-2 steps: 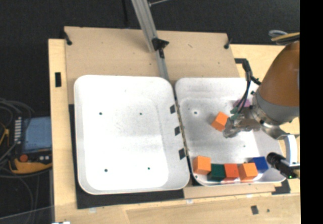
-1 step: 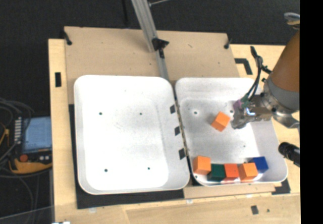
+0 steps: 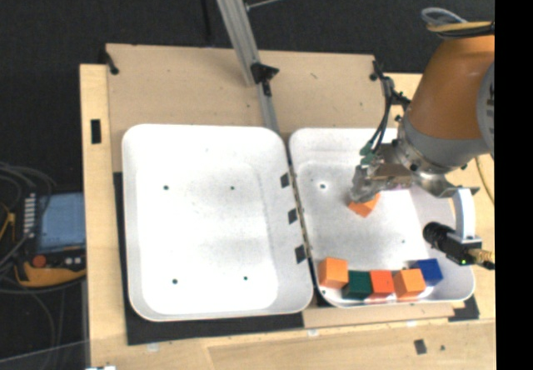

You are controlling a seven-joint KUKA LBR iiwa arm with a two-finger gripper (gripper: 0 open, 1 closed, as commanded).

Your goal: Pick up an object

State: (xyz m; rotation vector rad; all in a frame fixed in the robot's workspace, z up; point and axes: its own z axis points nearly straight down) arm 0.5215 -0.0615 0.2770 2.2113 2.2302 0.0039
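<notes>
The claw (image 3: 367,191) is sitting low over the middle of the right bin (image 3: 333,147), w/ an orange block (image 3: 363,207) poking out right under its tip. The block is looking tilted, one corner down, and the claw's body is covering its top, so can't tell whether the claw is open, closed or actually gripping it. Going by that, the task is prob. mid-grasp: the reach is done, the claw is at the block, but a secure hold isn't showing, and the lift is still to come. Can't tell either whether the block is resting on the bin floor or hanging just off it.

Other candidates are lying in a row along the near wall of the same bin: an orange cube (image 3: 335,271), a green block (image 3: 359,283), a red-orange block (image 3: 381,282), another orange block (image 3: 410,282) and a blue block (image 3: 429,270), packed side by side and mostly touching. They're sitting well apart from the claw.

The left bin (image 3: 208,218) is lying beside the right one, the two nearly touching along the middle. Both are resting on a light wooden bench (image 3: 183,85) over dark carpet-like flooring. A grey metal strut (image 3: 237,18) is slanting down from the top toward the gap between the bins. Cables and a blue-faced box (image 3: 62,222) are lying off the bench's left side.
</notes>
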